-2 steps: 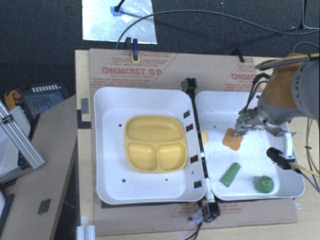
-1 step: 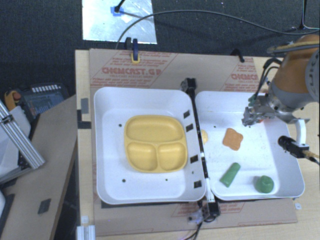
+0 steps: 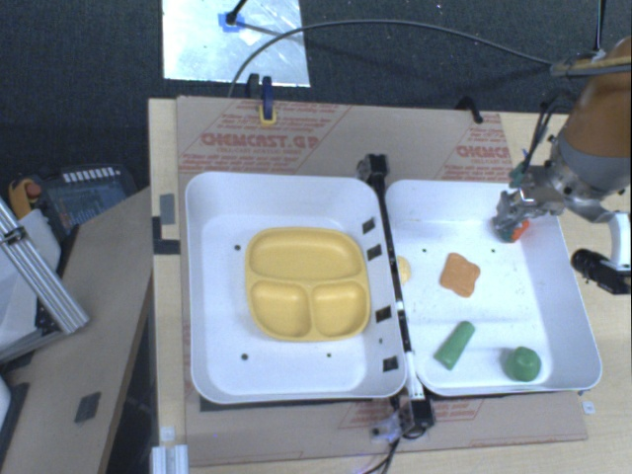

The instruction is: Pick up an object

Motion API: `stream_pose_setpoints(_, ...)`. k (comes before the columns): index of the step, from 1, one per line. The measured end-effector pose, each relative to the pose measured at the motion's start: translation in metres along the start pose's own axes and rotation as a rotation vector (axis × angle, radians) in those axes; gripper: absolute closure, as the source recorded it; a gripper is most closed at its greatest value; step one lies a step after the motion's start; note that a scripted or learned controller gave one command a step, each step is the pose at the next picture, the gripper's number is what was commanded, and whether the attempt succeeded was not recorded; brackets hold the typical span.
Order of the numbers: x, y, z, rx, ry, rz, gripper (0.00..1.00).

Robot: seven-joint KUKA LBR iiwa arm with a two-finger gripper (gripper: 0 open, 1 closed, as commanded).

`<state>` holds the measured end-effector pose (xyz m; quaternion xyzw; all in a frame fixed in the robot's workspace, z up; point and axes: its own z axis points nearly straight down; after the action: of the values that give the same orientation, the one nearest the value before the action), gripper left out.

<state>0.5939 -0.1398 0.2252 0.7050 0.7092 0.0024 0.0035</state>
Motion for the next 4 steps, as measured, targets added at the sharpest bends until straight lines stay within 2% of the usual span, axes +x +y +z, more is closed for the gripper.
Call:
stream_pose_setpoints(1, 0.0, 0.001, 0.017, 0.007, 0.001, 0.001, 1.0)
stream_pose_setpoints(4, 0.155, 0.036, -0.01, 0.005, 0.004, -0.004, 1.0)
